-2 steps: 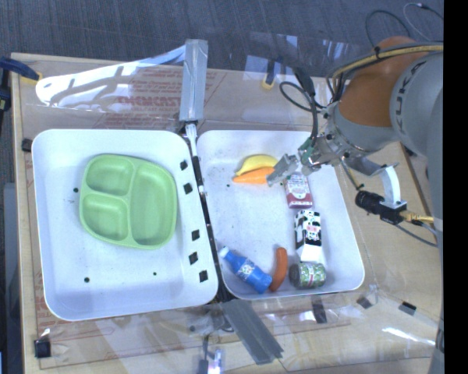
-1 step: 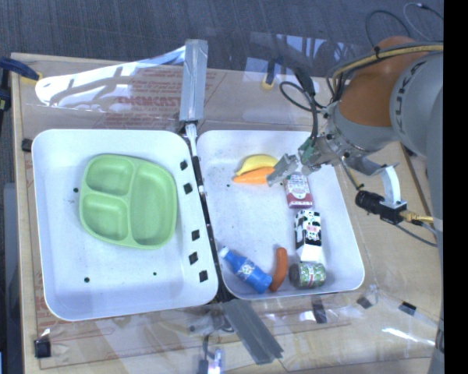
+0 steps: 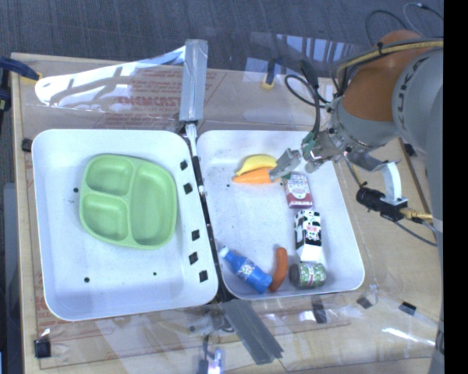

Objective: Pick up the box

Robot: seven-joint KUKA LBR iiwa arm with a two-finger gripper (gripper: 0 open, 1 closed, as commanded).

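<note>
Red-and-white carton, the box (image 3: 299, 190), lies flat in the right bin (image 3: 342, 209), upper middle of its floor, long side running toward the near rim; it is on the floor of the bin and not lifted. My jaws (image 3: 296, 160) hang just above its far end, one finger toward the carrot, one toward my wrist; they stand parted and released, nothing between them; whether a fingertip touches the carton I cannot tell.

Directly below the box, nearly end to end with it, a black-and-white milk carton (image 3: 308, 235) with cow patches, also lying flat; at its near end a small green can (image 3: 308, 274) on its side by the rim. Left of the can a reddish sausage (image 3: 279, 267), upright in the view, touching or almost touching a blue bottle (image 3: 244, 269) that lies slanted in the near-left corner. Left of my jaws an orange carrot (image 3: 253, 177) with a yellow banana (image 3: 256, 163) just behind it, the two touching.

Left bin (image 3: 54, 271): one green divided plate (image 3: 129, 201), three compartments, sitting near the middle, well apart from everything else. Both bins rest side by side on the counter (image 3: 242, 100); my arm (image 3: 390, 84), grey with orange band, enters over the right bin's far corner.
</note>
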